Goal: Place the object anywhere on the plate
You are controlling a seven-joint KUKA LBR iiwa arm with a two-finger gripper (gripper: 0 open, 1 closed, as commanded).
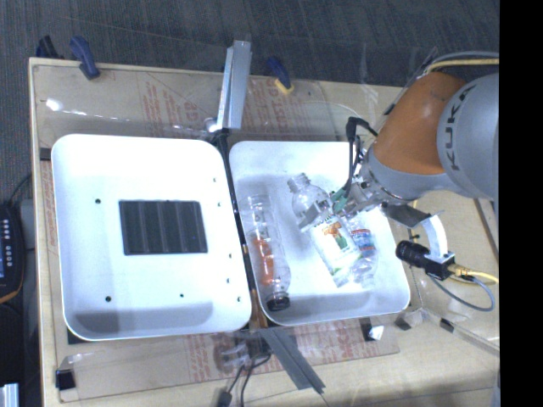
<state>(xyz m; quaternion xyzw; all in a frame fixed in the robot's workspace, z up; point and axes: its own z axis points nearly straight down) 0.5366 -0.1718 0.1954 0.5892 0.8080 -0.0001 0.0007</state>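
Note:
A dark ribbed rectangular plate (163, 227) lies flat in the middle of the left bin (85, 168). The right bin (386, 295) holds clear plastic bottles. One with orange contents and a black cap (266, 253) lies along the bin's left wall. A second clear bottle (307, 195) lies tilted near the bin's centre. Two labelled bottles (346, 248) lie side by side to its lower right. My gripper (338, 202) is down in the right bin, right over the centre bottle and the top of the labelled ones. Its tips are lost among the clear plastic.
A metal bar (234, 83) stands at the back between the bins. Blue clamps (85, 58) grip the bench's far edge. The grey and orange arm (424, 142) overhangs the right bin's right side.

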